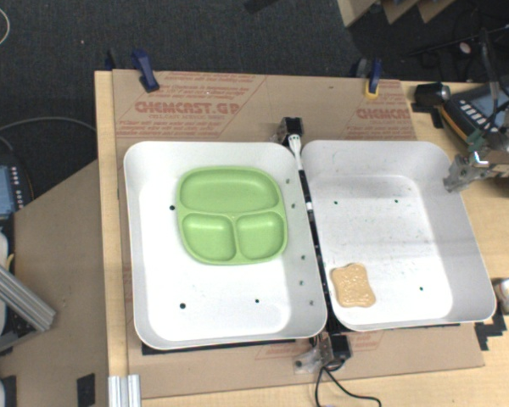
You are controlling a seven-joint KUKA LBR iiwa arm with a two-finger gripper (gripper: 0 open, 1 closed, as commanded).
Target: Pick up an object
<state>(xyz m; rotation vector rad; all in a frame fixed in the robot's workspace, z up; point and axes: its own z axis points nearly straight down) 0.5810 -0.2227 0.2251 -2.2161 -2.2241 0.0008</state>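
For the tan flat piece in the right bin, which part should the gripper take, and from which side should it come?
Probably straight down from above, fingers closing across the narrower width of the tan piece. It lies flat on the right bin floor near the left wall and front corner, so a side approach looks blocked there.

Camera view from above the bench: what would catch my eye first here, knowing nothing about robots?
Most striking is the green divided plate, lying flat in the left white bin toward its far side. Next, a small tan piece that looks like toast sits in the near left corner of the right white bin. The gripper hangs at the far right edge of that bin, away from both.
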